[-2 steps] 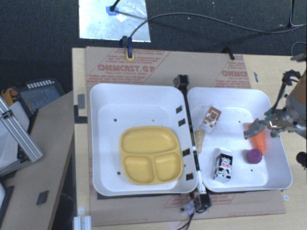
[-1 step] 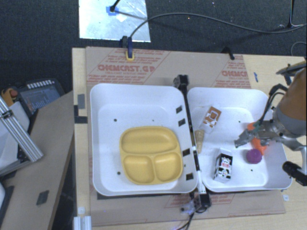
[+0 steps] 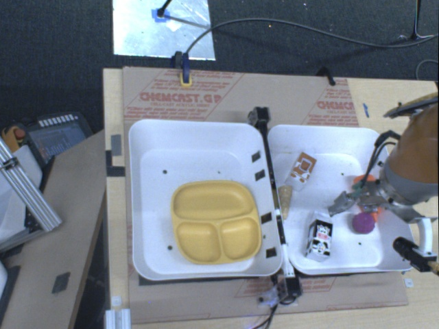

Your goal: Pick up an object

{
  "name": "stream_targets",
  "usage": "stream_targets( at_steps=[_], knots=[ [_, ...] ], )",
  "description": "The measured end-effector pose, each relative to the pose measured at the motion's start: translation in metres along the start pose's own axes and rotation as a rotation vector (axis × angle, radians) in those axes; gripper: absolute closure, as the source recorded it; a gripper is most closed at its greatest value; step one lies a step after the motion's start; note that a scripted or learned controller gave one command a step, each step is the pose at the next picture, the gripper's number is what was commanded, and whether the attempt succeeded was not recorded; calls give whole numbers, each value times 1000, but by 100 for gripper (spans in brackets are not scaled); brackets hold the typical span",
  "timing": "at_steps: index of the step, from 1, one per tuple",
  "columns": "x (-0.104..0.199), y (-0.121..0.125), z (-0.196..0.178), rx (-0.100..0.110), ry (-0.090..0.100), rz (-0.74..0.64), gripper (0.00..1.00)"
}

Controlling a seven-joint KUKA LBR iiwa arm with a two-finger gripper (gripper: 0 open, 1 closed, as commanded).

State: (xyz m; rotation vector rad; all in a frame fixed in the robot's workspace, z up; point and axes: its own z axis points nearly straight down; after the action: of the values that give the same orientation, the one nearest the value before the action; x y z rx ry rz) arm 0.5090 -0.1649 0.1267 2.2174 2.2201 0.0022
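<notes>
Where the dark carpeted floor meets the light wooden bench (image 3: 116,204), a brown printed cardboard sheet (image 3: 206,96) lies under two shallow white bins set side by side. Beyond the bench's far edge a shiny metal plate (image 3: 140,26) rests on the floor with a blue mark on it, and a black cable (image 3: 288,29) runs across the carpet toward a yellow-and-blue clamp (image 3: 184,70) at the cardboard's far edge. Off the bench's left side stand a grey keypad device (image 3: 58,137) and a length of aluminium rail (image 3: 27,190).

The left bin (image 3: 158,142) holds one thing: a yellow divided tray (image 3: 215,220) with three compartments, lying toward the bin's near right corner. The right bin (image 3: 329,146) holds four loose things: one brown-and-white packet (image 3: 302,166) near its far left corner, one small tan piece (image 3: 285,195) against its left wall, one black-and-white carton (image 3: 319,239) by its near edge, and one purple ball (image 3: 363,221) toward its right side. A bit of orange (image 3: 363,180) also shows beside the arm; what it is cannot be told.

The arm (image 3: 415,153) comes in over the right bin's right edge, its orange band uppermost. The gripper (image 3: 358,203) points leftward and down, low over the bin floor, just above the purple ball. Whether its pincer is wide or narrow cannot be told, and nothing is seen held in it.
</notes>
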Motion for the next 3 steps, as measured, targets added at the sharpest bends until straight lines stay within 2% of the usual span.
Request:
stream_targets(
  at_steps=[1,2,3],
  knots=[
    [-1,1,-13,-4,-1,-1,100],
    [-3,2,-77,-4,-1,-3,100],
    [-4,4,-120,-3,-1,-3,100]
  ],
)
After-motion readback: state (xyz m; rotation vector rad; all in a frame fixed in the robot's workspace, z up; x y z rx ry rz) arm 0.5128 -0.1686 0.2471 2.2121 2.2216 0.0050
